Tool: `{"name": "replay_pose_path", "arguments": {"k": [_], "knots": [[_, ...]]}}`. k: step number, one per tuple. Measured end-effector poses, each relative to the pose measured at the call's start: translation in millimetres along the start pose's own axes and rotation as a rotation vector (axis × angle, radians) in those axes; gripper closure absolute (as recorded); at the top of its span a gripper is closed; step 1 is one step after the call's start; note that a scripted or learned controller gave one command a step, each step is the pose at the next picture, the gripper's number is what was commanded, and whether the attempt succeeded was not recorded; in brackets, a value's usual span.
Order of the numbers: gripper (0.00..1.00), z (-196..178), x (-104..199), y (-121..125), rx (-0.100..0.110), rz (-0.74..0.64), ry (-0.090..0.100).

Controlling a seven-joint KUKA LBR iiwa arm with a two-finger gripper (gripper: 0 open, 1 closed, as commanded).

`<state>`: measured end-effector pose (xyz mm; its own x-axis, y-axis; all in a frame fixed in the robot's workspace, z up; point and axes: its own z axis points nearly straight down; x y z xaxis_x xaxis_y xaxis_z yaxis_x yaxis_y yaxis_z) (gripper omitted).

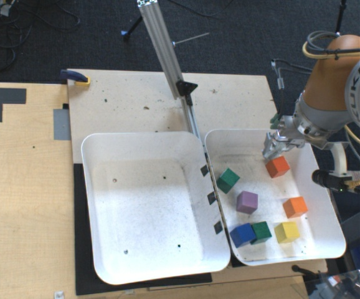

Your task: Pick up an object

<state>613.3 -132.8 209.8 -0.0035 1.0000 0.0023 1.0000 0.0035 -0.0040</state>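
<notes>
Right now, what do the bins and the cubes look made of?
Bins: likely moulded plastic, white, semi-matte; rounded corners, thin rolled rim, dark scuff specks. Cubes, e.g. purple cube and yellow cube: solid flat colour, matte, no glare; could be painted wood or foam, cannot tell which.

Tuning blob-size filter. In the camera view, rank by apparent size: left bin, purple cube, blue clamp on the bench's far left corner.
1. left bin, by far the largest.
2. purple cube.
3. blue clamp, slightly smaller than the cube, but it lies farther from the camera, so this order is unsure.
</notes>
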Motion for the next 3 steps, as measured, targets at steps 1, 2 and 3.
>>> {"name": "replay_pose_path", "arguments": {"k": [1,2,3], "knots": [[1.0,-1,43,-7,0.0,0.0,0.0],[1.0,-7,87,-13,0.0,0.001,0.0],[1.0,0,141,-14,0.002,0.0,0.0]]}}
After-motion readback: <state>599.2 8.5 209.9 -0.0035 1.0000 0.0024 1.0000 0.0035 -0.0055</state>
